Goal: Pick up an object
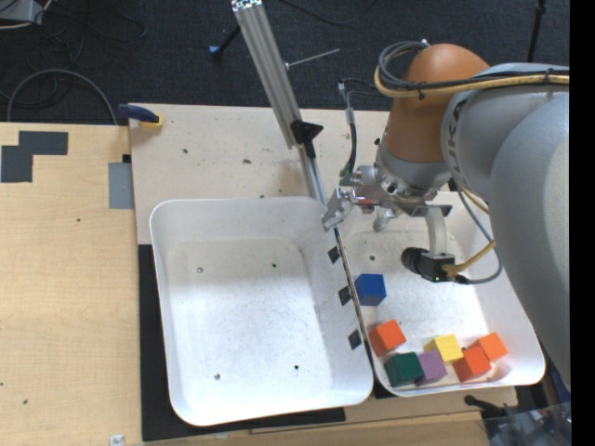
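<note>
You see the gripper [364, 210] hanging over the top of the right bin [521, 365], at the divider; I cannot tell how it is set. Just below it lies a blue cube [371, 289], apart from the rest. Orange [388, 336], green [403, 369], purple [432, 365], yellow [448, 347] and two more orange cubes [482, 355] cluster along the near wall

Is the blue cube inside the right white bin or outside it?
Inside. The blue cube rests on the floor of the right white bin, near the divider, apart from the other cubes.
</note>
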`<state>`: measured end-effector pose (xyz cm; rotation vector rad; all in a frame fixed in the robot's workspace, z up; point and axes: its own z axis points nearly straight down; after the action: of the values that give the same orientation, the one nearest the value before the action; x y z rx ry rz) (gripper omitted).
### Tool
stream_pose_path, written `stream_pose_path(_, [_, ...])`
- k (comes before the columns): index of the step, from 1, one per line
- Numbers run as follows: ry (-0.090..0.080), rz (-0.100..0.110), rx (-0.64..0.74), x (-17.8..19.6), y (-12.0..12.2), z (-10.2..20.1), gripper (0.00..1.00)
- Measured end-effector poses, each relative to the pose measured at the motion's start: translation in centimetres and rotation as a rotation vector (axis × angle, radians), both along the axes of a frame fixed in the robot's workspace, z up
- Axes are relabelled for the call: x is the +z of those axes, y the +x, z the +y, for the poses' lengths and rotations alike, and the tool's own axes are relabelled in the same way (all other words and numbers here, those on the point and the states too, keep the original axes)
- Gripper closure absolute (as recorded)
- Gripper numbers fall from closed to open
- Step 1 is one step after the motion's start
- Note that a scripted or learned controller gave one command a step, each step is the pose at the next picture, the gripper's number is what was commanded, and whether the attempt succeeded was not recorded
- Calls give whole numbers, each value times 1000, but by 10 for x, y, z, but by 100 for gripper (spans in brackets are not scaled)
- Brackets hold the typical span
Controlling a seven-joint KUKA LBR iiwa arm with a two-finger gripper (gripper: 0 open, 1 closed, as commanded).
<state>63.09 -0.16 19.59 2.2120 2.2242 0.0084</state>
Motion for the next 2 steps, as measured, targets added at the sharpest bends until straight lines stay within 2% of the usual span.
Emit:
stream_pose_path(1, [-2, 15, -13, -6, -78, -67, 0])
stream_pose_path(2, [0, 4, -2, -6, 22, -37, 0])
